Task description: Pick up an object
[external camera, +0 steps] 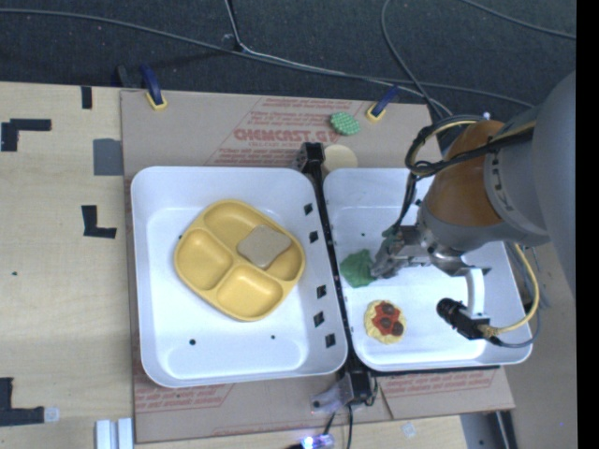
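My gripper [382, 260] is down in the right bin [374, 195], its fingertips touching the right edge of a green flat piece [355, 269] near the bin's left wall. A small round pizza toy [385, 321] with red topping lies in front of it, near the bin's front edge. In the left bin [159, 251] a yellow divided plate [239, 260] carries a tan square piece [264, 246]. The grey arm with its orange band [468, 181] covers the right half of the right bin.
A black divider strip [323, 241] runs between the two bins. A green dotted disc [343, 123] and a pale round object [340, 156] lie on the cardboard behind the bins. Cables loop above the bench and beside the arm.
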